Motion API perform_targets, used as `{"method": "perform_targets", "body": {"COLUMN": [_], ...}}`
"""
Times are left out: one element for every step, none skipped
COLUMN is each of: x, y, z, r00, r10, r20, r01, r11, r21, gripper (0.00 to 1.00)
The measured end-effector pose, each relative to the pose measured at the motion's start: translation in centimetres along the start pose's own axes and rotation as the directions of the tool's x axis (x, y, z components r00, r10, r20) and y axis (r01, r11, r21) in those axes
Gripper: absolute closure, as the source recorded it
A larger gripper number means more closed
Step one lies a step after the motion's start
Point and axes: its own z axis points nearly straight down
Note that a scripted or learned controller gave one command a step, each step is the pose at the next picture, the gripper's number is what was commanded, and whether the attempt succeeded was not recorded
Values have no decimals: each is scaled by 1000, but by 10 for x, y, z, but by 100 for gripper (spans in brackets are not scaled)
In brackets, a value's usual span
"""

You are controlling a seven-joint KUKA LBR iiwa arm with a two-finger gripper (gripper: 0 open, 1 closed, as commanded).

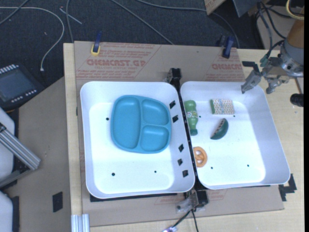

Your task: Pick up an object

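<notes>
On the left, a white bin (91, 168) with a blue divided plate (141, 123) lying flat in its upper middle part, well apart from everything else. Just right of the seam between the bins, in the right bin (251, 173), a small green bottle (191, 117) lying along the left wall, and below it an orange pretzel (200, 155) near the same wall. Further right, a speckled block (222, 106) in the upper part of this bin, and just below it a dark green slice (219, 129), curved, close to the block but apart from it. At the far right, above the upper right corner of the right bin, the gripper (263, 82), with two fingers spread apart and nothing between them, so open and empty. Well apart from all four small things, nearest to the block. Judged from this: nothing picked up yet, all things resting in the bins, the whole grasp left to do. Left to do: choosing one thing, probably the block or the slice as the nearest, moving over it, going down, closing, lifting.
</notes>
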Motion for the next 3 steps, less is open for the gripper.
{"method": "perform_targets", "body": {"x": [1,1,-4], "y": [3,4,7], "z": [-10,31,75], "r00": [1000,1000,1000], "r10": [-4,-5,-5], "r20": [4,3,3], "r01": [4,5,5], "r11": [1000,1000,1000], "r21": [-15,-12,-10], "gripper": [0,0,0]}}
